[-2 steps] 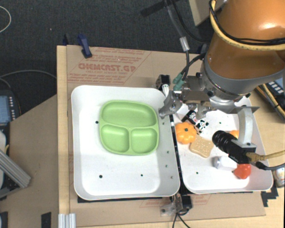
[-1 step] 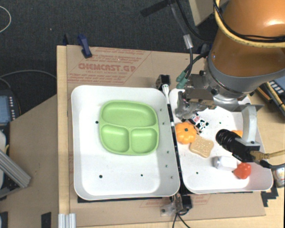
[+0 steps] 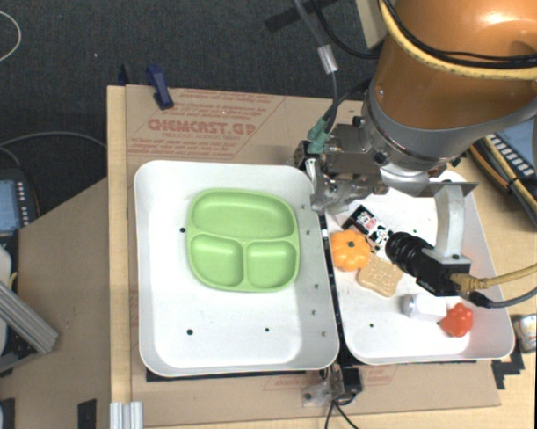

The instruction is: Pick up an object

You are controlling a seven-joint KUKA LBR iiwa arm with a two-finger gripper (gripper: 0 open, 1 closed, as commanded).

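While the arm [image 3: 458, 66] reaches in from the right, its tool [image 3: 332, 196] sits low over the far left corner of the right bin [image 3: 396, 346], pretty much at the seam where the two bins meet. Honestly I can't tell whether the tool is wide, narrow or closed on anything, since the wrist housing and the clutter around it hide that part. Nothing visibly sits in its grip.

All the loose stuff is in the right bin. Closest to the tool is a small black-and-white piece [image 3: 367, 223], just beside it on the near right. Next comes an orange pumpkin-shaped toy [image 3: 350, 250], a bit nearer the camera than the tool and hugging the bin's left wall. I can't make out whether the tool touches either of them.

A tan cracker-shaped piece [image 3: 378, 276] lies right against the pumpkin toy on its near right side. Further out toward the near right corner there's a small pale grey piece [image 3: 412, 305] and a red piece [image 3: 456, 320] close together, both well apart from the tool.

Over in the left bin [image 3: 229, 331] a green divided plate [image 3: 243, 239] lies flat in the far half, with one long compartment at the back and two smaller ones in front. Both bins sit on a cardboard sheet [image 3: 210, 124] with red printed lettering.
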